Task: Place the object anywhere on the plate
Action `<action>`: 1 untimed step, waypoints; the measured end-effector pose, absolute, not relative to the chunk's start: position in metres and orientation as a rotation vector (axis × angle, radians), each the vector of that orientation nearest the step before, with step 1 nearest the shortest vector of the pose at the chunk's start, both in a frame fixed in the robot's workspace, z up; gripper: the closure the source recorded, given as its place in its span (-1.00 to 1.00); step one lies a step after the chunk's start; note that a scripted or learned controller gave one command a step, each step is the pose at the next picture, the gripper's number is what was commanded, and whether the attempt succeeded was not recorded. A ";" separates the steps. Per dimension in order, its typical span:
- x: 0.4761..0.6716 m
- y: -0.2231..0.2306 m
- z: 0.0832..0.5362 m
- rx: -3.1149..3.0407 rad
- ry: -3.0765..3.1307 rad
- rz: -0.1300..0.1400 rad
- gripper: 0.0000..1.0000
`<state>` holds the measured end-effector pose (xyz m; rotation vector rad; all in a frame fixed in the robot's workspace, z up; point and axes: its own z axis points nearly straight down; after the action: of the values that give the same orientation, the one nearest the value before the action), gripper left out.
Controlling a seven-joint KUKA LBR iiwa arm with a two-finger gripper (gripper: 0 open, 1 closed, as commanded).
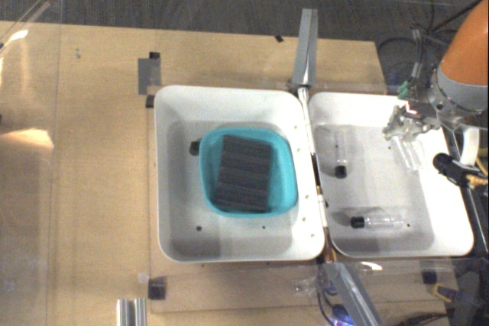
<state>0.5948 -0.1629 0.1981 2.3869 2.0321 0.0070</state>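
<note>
Teal plate (284,164), a rounded square dish with a raised rim, sits in the middle of the left white bin (176,164), and a dark grey ridged block (243,173) lies flat on it. The block is well inside the rim, with its ridges running across its width and its long side slightly tilted from the bin's walls. A small black knob (195,148) shows on the bin floor just beside the plate's left edge. The right white bin (451,237) touches the left one along a shared middle seam, and both rest on the pale wooden worktop (84,164). In the right bin lie 2 clear tubes with black caps. The first clear tube (341,149) lies near the bin's left wall, its cap toward the near side. The second clear tube (382,221) lies on its side by the near wall, its cap pointing left. The gripper (405,126) hangs over the far right part of the right bin, well apart from the plate, with the arm's orange band (467,50) above it at the right edge. A faint clear shape (410,154) shows just below the gripper. I cannot tell whether it is held, nor whether the jaws are spread or pressed together.
</note>
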 end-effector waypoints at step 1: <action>0.556 -0.098 0.189 2.322 2.112 0.005 1.00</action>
<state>0.5564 -0.0980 0.1893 2.3218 2.1123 0.0046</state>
